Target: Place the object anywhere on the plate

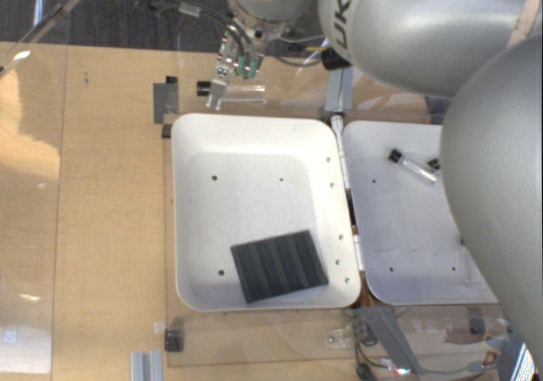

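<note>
Up at the far edge of the left bin (191,201), the gripper (227,74) hangs; I cannot tell its state. A dark ridged plate (278,266) lies near the bin's front. A small clear tube (413,165) lies in the right bin (382,269).

A dark grey ribbed plate (279,266) lies in the white left bin (204,150). Right of that bin, a clear tube with a black cap (413,165). The surface (85,218) is pale wood.
</note>
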Controlling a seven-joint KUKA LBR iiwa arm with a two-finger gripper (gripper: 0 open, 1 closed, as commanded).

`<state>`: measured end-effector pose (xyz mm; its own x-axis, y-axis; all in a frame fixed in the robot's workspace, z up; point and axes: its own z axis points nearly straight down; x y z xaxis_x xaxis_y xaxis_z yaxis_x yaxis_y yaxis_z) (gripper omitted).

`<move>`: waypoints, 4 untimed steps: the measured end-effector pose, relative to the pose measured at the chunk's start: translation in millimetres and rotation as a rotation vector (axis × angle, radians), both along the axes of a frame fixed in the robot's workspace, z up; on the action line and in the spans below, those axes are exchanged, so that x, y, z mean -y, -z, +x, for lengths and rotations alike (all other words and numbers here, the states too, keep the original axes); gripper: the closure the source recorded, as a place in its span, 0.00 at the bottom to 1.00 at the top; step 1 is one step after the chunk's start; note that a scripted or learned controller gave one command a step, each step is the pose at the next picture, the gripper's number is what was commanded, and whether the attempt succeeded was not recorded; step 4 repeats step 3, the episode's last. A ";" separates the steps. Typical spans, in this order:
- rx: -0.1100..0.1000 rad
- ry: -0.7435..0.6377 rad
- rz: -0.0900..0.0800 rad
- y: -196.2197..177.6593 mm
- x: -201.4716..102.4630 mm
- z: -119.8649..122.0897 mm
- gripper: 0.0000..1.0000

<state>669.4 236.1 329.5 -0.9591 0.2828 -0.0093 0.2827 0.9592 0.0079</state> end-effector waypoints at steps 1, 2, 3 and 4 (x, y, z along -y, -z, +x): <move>-0.007 0.352 0.001 33.4 0.6 -15.9 1.00; -0.008 0.565 0.002 73.1 0.8 -22.6 1.00; -0.002 0.561 0.006 60.9 -0.4 -21.4 1.00; -0.002 0.561 0.006 60.9 -0.4 -21.4 1.00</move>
